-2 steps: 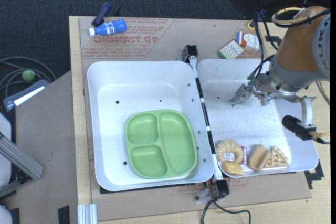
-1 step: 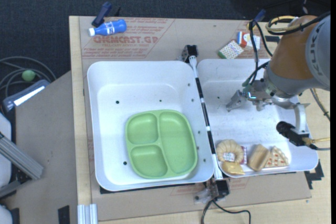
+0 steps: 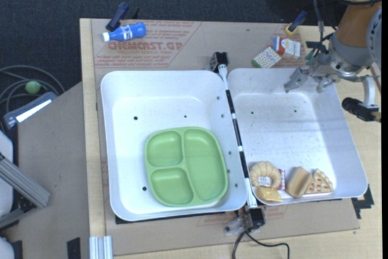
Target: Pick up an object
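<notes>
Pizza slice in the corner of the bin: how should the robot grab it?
Probably from straight above, fingers closing across the pizza slice on its two slanted sides. It lies flat against the right bin wall, with a bread roll close beside it, so sideways approaches look blocked.

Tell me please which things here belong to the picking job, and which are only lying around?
For the job:
gripper, above the right bin's far end
bagel
bread roll
pizza slice
right bin

Lying about:
green tray in the left bin
blue bottle
small boxes behind the bins
</notes>
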Robot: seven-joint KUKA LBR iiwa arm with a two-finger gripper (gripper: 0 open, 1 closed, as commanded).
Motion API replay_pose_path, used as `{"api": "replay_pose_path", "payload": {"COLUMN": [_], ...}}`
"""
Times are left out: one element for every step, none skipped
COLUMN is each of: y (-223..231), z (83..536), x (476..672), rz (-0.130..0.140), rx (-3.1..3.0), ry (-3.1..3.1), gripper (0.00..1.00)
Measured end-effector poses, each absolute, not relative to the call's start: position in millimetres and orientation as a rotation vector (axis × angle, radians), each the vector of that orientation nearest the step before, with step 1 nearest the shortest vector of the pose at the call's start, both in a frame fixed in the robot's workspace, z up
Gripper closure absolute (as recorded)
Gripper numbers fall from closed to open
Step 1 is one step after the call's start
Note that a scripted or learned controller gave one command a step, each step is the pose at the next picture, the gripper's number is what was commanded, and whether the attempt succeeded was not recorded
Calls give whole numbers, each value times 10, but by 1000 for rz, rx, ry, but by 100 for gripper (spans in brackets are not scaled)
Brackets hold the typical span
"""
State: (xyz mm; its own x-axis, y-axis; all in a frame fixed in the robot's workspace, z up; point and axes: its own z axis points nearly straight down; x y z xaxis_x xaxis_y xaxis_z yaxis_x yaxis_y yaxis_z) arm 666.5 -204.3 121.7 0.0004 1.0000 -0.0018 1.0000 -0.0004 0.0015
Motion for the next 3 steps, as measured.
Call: {"api": "replay_pose_path", "payload": {"y": [-1859, -811, -949], "z": [1113, 1858, 1263], "x": [6376, 6495, 6357], "rz": [-1, 5, -3], "rx": [2222, 2218, 2224], "ry": [2223, 2222, 2222], "gripper": [0, 0, 0]}}
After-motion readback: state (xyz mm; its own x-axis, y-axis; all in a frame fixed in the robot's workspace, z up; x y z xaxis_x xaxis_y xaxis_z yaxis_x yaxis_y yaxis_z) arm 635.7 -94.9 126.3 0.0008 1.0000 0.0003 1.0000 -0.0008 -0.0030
